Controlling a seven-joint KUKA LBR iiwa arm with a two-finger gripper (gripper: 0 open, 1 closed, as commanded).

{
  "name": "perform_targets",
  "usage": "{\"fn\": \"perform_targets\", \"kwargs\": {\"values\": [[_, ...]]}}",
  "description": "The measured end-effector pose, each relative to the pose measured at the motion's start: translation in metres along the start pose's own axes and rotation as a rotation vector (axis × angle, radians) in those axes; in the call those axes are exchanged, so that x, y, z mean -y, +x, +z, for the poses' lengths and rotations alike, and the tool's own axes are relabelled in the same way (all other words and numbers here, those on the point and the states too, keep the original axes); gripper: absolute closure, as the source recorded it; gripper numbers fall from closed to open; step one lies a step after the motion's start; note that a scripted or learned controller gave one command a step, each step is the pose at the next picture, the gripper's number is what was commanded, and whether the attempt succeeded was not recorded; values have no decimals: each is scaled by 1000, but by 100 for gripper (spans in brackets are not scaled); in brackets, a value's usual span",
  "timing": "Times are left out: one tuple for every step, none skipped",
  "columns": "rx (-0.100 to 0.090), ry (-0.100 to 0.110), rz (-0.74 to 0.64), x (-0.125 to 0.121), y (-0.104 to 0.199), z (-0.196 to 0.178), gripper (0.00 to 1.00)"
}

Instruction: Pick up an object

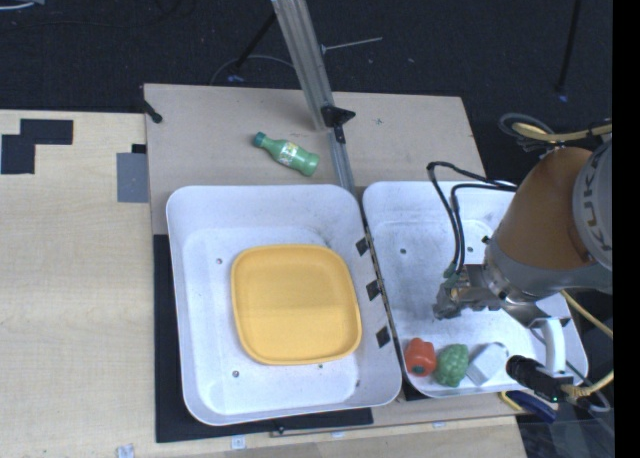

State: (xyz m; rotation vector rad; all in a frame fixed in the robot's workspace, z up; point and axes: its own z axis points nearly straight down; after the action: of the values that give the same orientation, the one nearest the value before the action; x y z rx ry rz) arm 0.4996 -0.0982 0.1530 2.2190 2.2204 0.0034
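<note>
My gripper (452, 298) hangs over the right bin (420, 211); I cannot tell its opening. The red pepper (420, 355) lies just below-left of it.

Yellow plate (296, 303) in left bin (190, 246). Gripper (450, 302) low in right bin (410, 216), above red object (420, 355), green object (451, 364) and grey piece (487, 362). Green bottle (286, 153) lying on bench (400, 136).
</note>
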Motion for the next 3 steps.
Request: {"fn": "perform_targets", "kwargs": {"values": [[0, 0, 0, 4, 7, -46, 100], [0, 0, 1, 3, 8, -88, 100], [-1, 3, -3, 7, 53, -88, 100]]}}
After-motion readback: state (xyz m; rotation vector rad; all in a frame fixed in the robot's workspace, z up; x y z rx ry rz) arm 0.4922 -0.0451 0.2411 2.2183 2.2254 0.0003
